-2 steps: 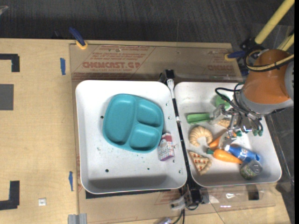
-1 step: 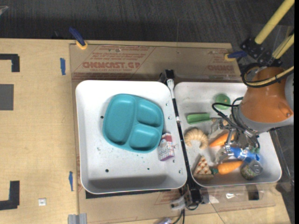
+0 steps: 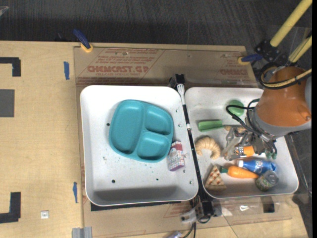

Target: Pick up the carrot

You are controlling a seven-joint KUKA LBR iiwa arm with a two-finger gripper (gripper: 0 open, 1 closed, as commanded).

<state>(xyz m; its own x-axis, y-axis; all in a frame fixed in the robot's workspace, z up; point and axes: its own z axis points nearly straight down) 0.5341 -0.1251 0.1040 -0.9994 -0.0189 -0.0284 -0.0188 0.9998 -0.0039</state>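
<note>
Carrot (image 3: pixel 240 172), orange with a green tip at its left end, lies on its side near the front of the right bin (image 3: pixel 292 182), apart from the end effector. Just left of it sits a wedge of patterned pizza (image 3: pixel 214 177); to its right, a blue bottle (image 3: pixel 257 165) and a dark round object (image 3: pixel 266 181) near the bin's front right corner. Behind these, a tan croissant (image 3: pixel 208 146) rests toward the bin's left wall. The end effector (image 3: pixel 241 142) hangs low over the middle of the right bin, behind the carrot; whether its fingers are apart or together cannot be told among the clutter. Farther back lie a green bean-like stick (image 3: pixel 210 125) and a green rounded item (image 3: pixel 237 107). In the left bin (image 3: pixel 94 133), a teal divided plate (image 3: pixel 141 130) occupies the centre, with a small packet (image 3: pixel 175 158) beside its front right edge. Both bins rest on the desk (image 3: pixel 39 133).
</note>
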